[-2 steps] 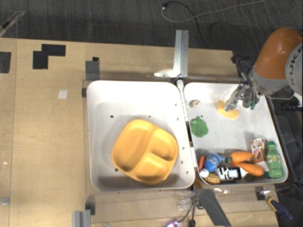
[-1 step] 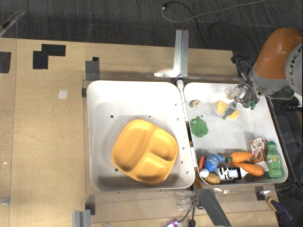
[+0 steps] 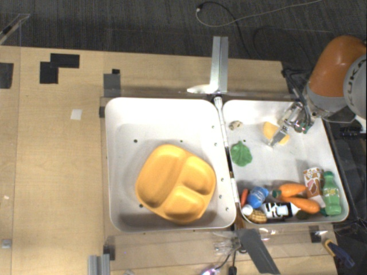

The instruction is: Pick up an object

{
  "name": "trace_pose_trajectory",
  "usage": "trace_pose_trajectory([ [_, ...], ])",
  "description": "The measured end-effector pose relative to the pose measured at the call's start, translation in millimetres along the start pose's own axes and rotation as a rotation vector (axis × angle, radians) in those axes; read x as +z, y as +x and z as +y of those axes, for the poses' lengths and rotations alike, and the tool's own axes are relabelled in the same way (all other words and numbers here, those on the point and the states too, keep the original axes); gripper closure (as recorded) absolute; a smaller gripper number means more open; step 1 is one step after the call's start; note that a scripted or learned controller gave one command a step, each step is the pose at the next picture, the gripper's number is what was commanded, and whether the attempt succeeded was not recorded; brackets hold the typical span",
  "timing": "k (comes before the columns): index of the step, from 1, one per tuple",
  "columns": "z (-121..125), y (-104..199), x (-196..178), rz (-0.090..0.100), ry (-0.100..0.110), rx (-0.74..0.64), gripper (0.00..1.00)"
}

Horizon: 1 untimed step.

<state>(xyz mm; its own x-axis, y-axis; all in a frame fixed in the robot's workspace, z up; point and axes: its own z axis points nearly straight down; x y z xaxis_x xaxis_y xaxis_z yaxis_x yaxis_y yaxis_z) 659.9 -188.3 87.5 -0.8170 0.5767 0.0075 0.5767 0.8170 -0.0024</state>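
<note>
Gripper (image 3: 281, 136) is clamped on a yellow wedge (image 3: 269, 130) in the right bin (image 3: 330, 148); no label is legible.

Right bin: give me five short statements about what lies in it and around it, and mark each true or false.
1. A green leafy toy lies near the right bin's left wall. True.
2. The big yellow divided plate sits in the right bin. False: it sits in the left bin.
3. The gripper is by the small yellow piece. True.
4. Two orange carrots lie along the bin's far edge. False: they lie at its near edge.
5. A green bottle stands in the left bin. False: it is in the right bin's near right corner.
</note>
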Motion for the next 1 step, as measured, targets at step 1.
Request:
trace_pose_trajectory([
  [1, 3.2, -2.9, -14.7, -0.014, -0.006, -0.005, 1.0],
])
